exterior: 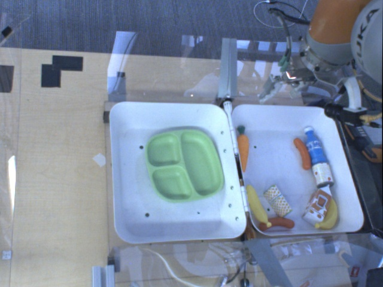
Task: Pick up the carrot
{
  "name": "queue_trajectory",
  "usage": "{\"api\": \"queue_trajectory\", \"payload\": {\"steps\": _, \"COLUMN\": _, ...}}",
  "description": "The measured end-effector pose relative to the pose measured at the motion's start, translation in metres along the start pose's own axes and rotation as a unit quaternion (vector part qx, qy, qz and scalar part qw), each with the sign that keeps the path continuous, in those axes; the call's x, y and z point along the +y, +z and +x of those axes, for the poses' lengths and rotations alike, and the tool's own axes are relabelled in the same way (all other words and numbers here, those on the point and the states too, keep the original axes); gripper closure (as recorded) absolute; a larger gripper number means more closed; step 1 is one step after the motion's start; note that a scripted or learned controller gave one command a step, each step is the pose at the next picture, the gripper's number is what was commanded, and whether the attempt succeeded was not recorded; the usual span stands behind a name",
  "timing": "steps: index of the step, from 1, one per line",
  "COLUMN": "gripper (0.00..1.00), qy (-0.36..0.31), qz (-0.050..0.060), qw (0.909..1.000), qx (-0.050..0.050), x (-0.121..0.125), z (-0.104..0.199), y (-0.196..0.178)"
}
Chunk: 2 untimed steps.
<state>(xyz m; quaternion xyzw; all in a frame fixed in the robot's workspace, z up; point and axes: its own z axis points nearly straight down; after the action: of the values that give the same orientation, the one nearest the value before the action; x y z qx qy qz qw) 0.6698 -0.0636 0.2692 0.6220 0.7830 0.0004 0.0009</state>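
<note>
The carrot (243,149), orange with a small green top, lies in the right bin (272,160) along its left wall, its top pointing to the far side. My gripper (286,78) hangs over the far rim of the right bin, up and to the right of the carrot and well apart from it. The orange band and grey wrist sit just above the gripper at the top right. Nothing is visibly held.
The left bin (128,160) holds a green divided plate (182,165). In the right bin lie a blue-and-white bottle (316,157), a red sausage (302,153), a banana (255,205), a patterned roll (278,201), a small carton (317,206) and a second banana (328,218).
</note>
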Motion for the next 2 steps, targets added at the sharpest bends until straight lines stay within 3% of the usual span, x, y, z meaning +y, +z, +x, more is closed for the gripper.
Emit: {"api": "queue_trajectory", "payload": {"steps": 2, "gripper": 0.0, "qy": 0.047, "qz": 0.003, "qw": 0.9989, "qx": 0.001, "x": -0.119, "z": -0.007, "y": 0.166}}
